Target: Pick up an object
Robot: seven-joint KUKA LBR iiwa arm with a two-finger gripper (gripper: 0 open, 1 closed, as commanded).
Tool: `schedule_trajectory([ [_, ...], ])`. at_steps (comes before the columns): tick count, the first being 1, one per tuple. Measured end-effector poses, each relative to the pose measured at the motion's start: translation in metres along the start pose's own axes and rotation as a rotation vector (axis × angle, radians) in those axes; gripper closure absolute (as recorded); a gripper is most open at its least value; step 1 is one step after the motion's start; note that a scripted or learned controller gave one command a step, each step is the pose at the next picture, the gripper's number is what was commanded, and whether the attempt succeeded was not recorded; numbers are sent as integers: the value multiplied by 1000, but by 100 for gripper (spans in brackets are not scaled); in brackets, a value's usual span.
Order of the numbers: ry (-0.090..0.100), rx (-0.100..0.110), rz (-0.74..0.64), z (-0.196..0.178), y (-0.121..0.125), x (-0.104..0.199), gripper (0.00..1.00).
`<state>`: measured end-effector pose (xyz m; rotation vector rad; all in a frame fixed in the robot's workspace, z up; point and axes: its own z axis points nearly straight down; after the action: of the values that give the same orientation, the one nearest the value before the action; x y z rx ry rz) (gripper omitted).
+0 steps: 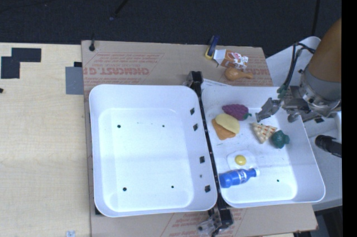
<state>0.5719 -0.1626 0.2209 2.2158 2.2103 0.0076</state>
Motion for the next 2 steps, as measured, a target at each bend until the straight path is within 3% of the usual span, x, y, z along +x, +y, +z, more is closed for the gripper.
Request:
schedule_trajectory([
  [1,8,18,-5,139,4,52,0],
  [2,7,27,-1,135,69,66,0],
])
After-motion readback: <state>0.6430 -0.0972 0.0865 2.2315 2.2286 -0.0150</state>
